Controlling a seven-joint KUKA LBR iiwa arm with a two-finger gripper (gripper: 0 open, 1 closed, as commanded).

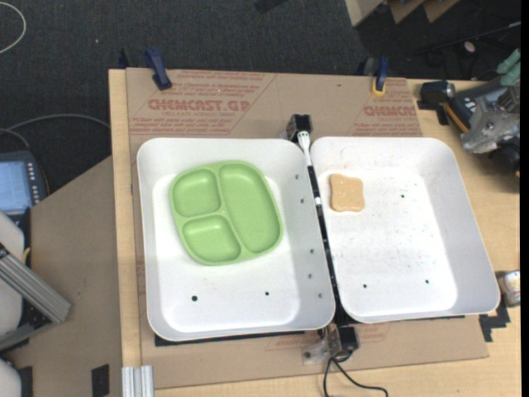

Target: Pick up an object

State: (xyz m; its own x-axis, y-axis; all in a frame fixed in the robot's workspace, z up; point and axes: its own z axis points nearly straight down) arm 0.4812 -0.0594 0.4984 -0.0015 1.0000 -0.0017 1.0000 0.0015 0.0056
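Green plate [226, 213] lies long-axis across left bin [215, 298]; squarish toast [346, 193] in right bin [413, 259]; end effector [489, 122] state unclear.

Even, fairly bright light falls from above, with no hard shadows anywhere. The two white bins [240, 304] are the brightest surfaces, close to washed out, with a soft sheen along their raised rims. The green plate [226, 213] casts only a thin, faint shadow at its near left edge, and its ridges carry a mild gloss. The dark floor [66, 40] at the far left stays dim and grainy. Sharpness is moderate throughout; printed lettering on the desk [198, 102] reads slightly soft.
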